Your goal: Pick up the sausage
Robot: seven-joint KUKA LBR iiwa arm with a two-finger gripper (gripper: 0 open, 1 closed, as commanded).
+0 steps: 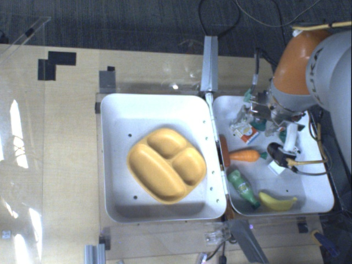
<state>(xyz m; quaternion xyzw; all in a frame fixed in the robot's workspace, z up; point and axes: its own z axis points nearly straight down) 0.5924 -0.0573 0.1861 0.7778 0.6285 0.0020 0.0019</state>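
The sausage (223, 149) lay just left of the carrot (245, 156), along the right bin's (324, 199) left wall. The gripper (257, 119) hung above and slightly right of the carrot; whether it was open or closed could not be told. A green bottle (242, 187) and banana (278, 201) lay below the carrot

Crowded right bin, roomier left bin

We see the right bin (328, 198) packed with a carrot (244, 156), green bottle (242, 186) and banana (278, 201) close together, while a yellow bread loaf (166, 163) fills the left bin's (118, 120) centre, leaving open floor along its walls.
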